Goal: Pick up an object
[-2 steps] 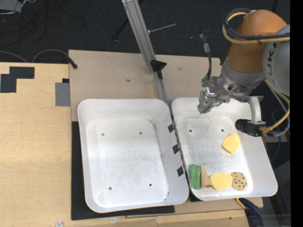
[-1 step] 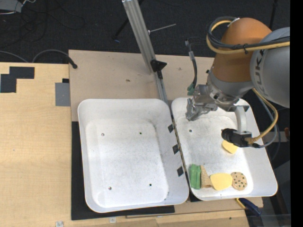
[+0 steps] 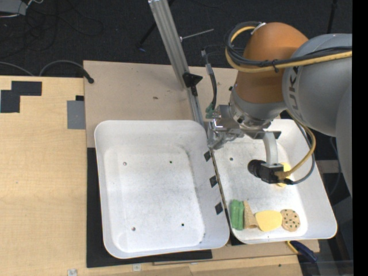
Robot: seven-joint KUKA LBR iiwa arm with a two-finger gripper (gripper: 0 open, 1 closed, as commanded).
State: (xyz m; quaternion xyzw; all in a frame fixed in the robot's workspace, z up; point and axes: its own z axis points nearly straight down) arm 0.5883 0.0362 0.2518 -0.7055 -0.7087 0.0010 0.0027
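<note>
Along the front wall of the right bin (image 3: 319, 209) several small items lie in a row: a green piece (image 3: 237, 214), a tan piece (image 3: 249, 215), a flat yellow piece (image 3: 268, 220) and a round chocolate-chip cookie (image 3: 290, 219). My gripper (image 3: 220, 132) hangs low over the back left corner of that bin, close to the divider between the bins. It is well behind the row of items and touches none of them. The wrist and the orange band cover the back of the bin.
The left bin (image 3: 155, 183) sits beside the right one, with black clips (image 3: 214, 180) on the shared edge. A slanted aluminium post (image 3: 172, 45) rises behind the bins, just left of my gripper. The wooden bench top (image 3: 40, 171) extends to the left.
</note>
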